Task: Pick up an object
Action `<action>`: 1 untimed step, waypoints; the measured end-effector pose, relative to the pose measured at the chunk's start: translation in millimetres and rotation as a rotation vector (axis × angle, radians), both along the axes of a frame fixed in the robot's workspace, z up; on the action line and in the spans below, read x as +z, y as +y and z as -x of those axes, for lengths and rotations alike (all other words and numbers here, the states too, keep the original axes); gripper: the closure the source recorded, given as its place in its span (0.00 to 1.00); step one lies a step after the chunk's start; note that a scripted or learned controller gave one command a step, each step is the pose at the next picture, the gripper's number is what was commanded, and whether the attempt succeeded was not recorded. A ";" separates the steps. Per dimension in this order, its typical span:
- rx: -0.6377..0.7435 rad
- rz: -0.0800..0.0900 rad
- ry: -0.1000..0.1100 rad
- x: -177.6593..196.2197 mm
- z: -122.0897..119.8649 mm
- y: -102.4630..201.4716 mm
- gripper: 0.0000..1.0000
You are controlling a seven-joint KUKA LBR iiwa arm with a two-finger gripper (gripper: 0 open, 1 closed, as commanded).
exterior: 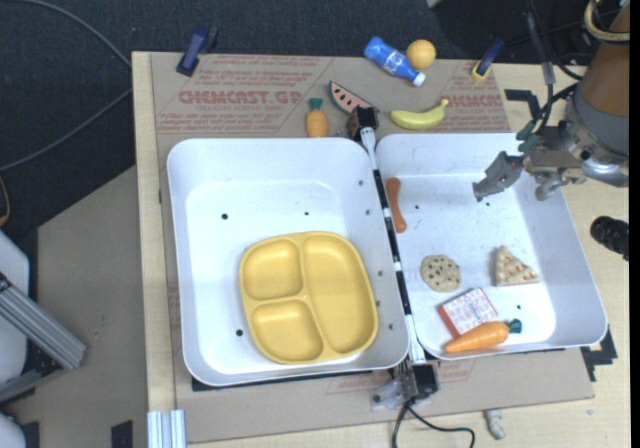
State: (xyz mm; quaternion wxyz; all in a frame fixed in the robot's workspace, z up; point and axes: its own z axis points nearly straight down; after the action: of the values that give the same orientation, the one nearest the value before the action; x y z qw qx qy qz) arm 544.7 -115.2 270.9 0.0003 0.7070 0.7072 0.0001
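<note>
Toys lie loose in the right bin point(570, 236): a round speckled cookie point(439, 272), a triangular pizza slice point(514, 267), a flat red packet point(467, 311), a smooth carrot point(482, 336) and a thin sausage point(397, 206) by the left wall. The gripper point(520, 176) hangs over the bin's upper right part with fingers spread, nothing between them, its wrist cut off at the edge. The left bin point(200, 196) bears a glossy yellow three-compartment plate point(308, 296).
</note>
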 end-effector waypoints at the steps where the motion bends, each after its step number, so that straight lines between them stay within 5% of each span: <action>1: -0.001 -0.001 0.003 -100.1 34.2 21.9 0.00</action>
State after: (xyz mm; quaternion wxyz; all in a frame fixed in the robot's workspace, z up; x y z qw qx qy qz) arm 510.5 -93.3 170.9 -0.0011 0.7073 0.7069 -0.0007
